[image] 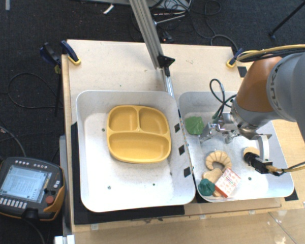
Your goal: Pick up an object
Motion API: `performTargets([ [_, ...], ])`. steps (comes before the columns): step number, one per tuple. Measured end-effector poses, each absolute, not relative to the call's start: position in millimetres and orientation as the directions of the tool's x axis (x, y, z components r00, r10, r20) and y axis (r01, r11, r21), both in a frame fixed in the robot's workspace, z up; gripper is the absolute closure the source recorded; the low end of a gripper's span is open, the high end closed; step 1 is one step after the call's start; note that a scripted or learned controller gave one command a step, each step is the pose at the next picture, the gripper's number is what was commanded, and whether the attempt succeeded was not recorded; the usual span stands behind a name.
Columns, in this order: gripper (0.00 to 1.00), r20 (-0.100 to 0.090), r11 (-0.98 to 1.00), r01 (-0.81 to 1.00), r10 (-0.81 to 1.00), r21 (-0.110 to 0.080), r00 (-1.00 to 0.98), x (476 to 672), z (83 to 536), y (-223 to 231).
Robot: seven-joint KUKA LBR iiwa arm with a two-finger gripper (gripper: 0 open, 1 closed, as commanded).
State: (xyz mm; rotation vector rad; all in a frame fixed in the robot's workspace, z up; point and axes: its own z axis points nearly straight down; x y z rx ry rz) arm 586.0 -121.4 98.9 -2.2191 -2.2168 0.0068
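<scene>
Nothing has been lifted yet: the two-finger gripper is lowered into the right white bin, beside a flat green object near the bin's left wall, and whether its grasp is closed cannot be told. Four loose objects are counted there: the green one, a tan croissant-shaped toy, a red-and-white packet and a dark green lump at the front edge. One yellow divided plastic tray lies in the left white bin.
</scene>
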Motion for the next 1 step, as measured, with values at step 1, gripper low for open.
performTargets([
  [1,1.00,0.000,0.000,1.000,1.000,0.001,0.000,588.2,113.1,-121.0],
])
